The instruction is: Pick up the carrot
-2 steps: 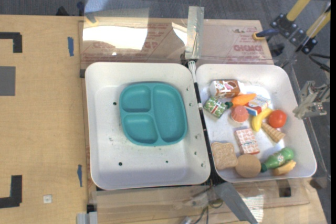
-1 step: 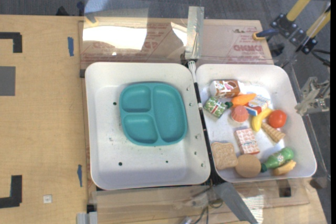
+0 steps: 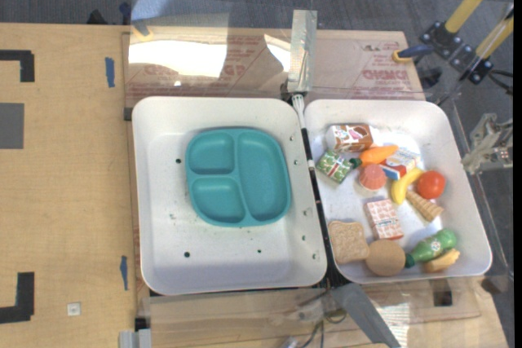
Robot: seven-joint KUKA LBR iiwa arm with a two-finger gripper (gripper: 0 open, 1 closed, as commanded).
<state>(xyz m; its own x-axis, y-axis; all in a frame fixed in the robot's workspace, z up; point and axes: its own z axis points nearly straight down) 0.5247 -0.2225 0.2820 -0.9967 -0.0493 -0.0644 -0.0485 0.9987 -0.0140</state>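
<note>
Left bin (image 3: 155, 257) holds a teal divided plate (image 3: 239, 176), three compartments, sitting roughly centre, slightly toward the far side. A few dark specks sit on the bin floor around it.

Right bin (image 3: 469, 216) holds a pile of toy food. The carrot (image 3: 378, 154) is in the far half of this bin – orange, lying roughly left-right, just near of the brown carton (image 3: 351, 137) and touching or nearly touching it. Green carton (image 3: 333, 166) is at the left, by the divider. Pink round slice (image 3: 372, 177) is just near of the carrot, a small blue-and-red pack (image 3: 395, 169) beside it. Banana (image 3: 403, 187) and tomato (image 3: 431, 184) are further right, with an ice-cream cone (image 3: 426, 207) just near of them. A pink wafer box (image 3: 383, 218) lies mid-bin. The near edge has a bread slice (image 3: 348, 241), a bun (image 3: 386, 258) and a green piece (image 3: 433, 245) – a yellowish piece is tucked against it.

Hand state: can't tell from this view.
</note>
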